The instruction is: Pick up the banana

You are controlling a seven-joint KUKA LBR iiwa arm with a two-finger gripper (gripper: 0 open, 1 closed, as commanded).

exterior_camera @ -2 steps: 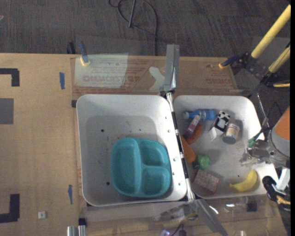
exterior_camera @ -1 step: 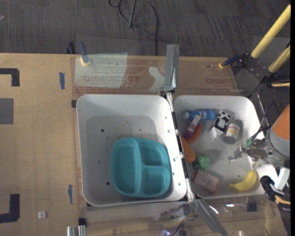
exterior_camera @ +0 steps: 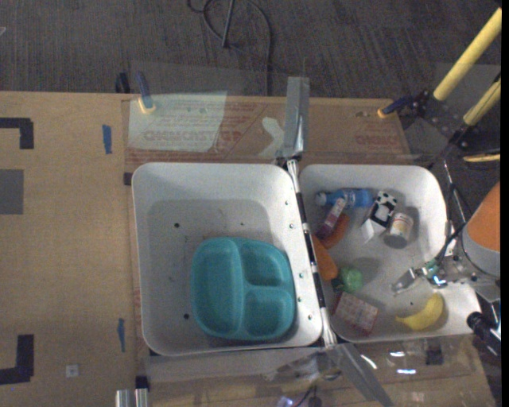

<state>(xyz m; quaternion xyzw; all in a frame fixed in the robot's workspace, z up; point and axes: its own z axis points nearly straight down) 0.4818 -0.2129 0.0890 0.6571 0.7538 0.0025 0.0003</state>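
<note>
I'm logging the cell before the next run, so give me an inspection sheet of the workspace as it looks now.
Surface: two white bins side by side on a brown bench; left bin, right bin.
Job's things: banana lies near the right bin's front right corner.
Clutter: teal divided tray in the left bin; in the right bin a blue bottle, can, green ball, orange item, flat packet.
Grippers: end effector sits low just above the banana; nothing seen between its fingers.
Cables: dark cable on the floor.
Surroundings: grey carpet, blue tape marks, yellow poles.
</note>
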